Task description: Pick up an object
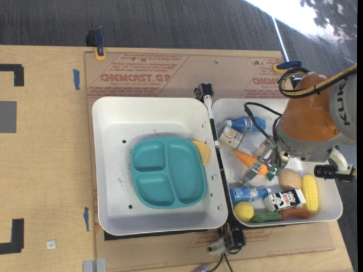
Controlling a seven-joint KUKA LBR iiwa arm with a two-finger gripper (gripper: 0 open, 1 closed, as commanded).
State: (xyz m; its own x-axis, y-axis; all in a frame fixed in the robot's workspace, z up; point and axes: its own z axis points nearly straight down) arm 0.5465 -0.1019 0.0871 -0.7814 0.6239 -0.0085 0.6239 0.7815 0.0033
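Note:
My gripper (261, 170) is low in the right bin (334, 211), near its middle, under the orange wrist band. It is open, and its fingers (251, 175) stand on either side of the thick end of an orange carrot (245, 158) that lies on the bin floor. Close around it are a blue-capped bottle (233, 134), a second blue bottle (248, 194), a tan egg-shaped piece (290, 179), a yellow corn cob (310, 192), a black-and-white carton (283, 199), a lemon (244, 210) and a green vegetable (266, 217).
The left bin (108, 152) holds a teal divided plate (168, 173) with a yellow piece (203, 151) at its right edge. A black clamp (203, 90) sits at the top of the wall between the bins. Cables loop over the right bin's back.

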